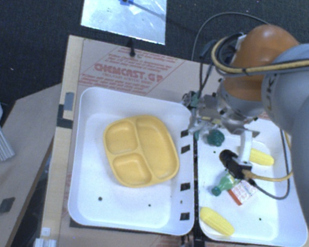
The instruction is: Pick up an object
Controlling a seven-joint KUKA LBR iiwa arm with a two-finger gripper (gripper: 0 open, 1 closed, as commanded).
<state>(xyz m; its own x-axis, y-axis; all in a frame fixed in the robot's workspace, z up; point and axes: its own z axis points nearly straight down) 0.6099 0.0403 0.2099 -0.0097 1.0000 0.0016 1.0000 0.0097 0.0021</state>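
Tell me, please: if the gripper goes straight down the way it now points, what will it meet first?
Probably the dark green round object, which lies just under the gripper at the far left of the right bin, near the divider. Depth is hard to judge from this slanted view, so it could land beside it on the bin floor.

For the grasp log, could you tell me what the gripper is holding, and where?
It cannot be told: the gripper hangs over the dark green object, and the wrist hides any contact.

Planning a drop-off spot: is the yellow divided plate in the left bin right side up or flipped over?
Right side up. The yellow divided plate lies flat in the left bin with its three hollow compartments and raised dividers facing the camera.
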